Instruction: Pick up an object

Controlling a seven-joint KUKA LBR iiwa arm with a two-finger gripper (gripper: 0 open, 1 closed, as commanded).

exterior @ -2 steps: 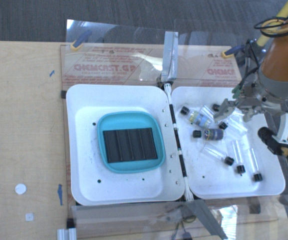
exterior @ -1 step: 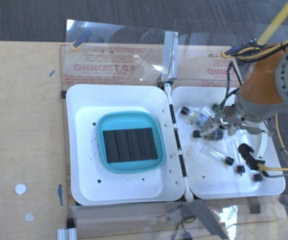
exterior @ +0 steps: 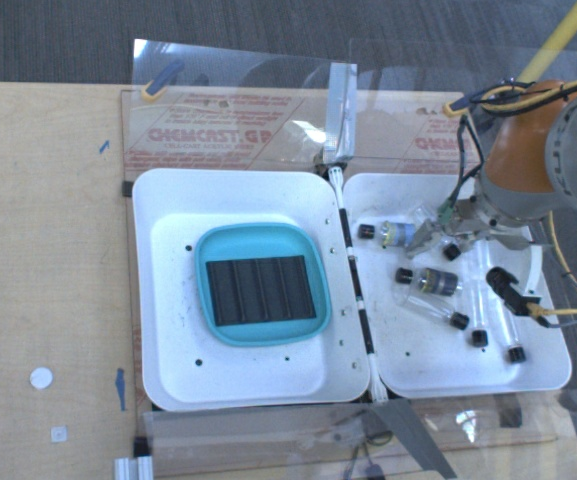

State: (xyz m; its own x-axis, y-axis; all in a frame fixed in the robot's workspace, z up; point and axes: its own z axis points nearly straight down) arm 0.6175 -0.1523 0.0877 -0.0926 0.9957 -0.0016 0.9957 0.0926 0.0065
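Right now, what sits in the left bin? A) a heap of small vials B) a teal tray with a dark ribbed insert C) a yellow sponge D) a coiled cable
B: the left bin holds a teal tray with a dark ribbed insert, while the small vials, such as one, lie in the right bin near the arm.
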